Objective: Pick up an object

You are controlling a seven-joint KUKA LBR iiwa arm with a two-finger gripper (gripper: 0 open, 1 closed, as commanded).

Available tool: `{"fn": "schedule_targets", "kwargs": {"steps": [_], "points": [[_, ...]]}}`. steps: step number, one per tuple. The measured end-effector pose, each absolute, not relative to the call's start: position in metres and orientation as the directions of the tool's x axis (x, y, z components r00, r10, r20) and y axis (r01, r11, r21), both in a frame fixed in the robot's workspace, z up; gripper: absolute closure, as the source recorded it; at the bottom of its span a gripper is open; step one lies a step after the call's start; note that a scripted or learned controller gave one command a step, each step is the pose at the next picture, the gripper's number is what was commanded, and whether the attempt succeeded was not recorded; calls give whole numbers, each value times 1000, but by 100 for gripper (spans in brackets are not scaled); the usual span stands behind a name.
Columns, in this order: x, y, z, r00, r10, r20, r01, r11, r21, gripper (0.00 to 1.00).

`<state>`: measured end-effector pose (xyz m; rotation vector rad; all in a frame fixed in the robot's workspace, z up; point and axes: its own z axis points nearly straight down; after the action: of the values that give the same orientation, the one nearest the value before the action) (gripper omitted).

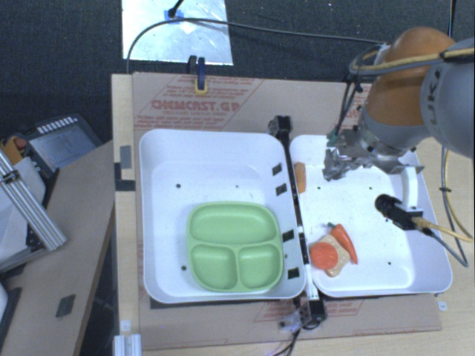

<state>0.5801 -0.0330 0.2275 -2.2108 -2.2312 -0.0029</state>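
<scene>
Two shallow white bins fill my view, "CHEMCAST GP" printed on the board beyond. My gripper (335,163) hovers over the right bin's (427,277) far side; its finger spread I cannot tell. An orange plastic carrot (344,242) lies near the front.

A: What do we see on the bench (126,221)?
B: We see a brown cardboard sheet (215,102) on it. The left bin (159,162) lies on the cardboard, and the right bin (430,273) lies just beside the left bin.

divided plate (234,245) in left bin (159,162), carrot (344,242) in right bin (430,273)
</scene>
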Motion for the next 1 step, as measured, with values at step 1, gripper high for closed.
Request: {"fn": "schedule_targets", "kwargs": {"steps": [1], "points": [[599, 18, 237, -10, 1000, 2, 1000, 10, 4, 100]]}}
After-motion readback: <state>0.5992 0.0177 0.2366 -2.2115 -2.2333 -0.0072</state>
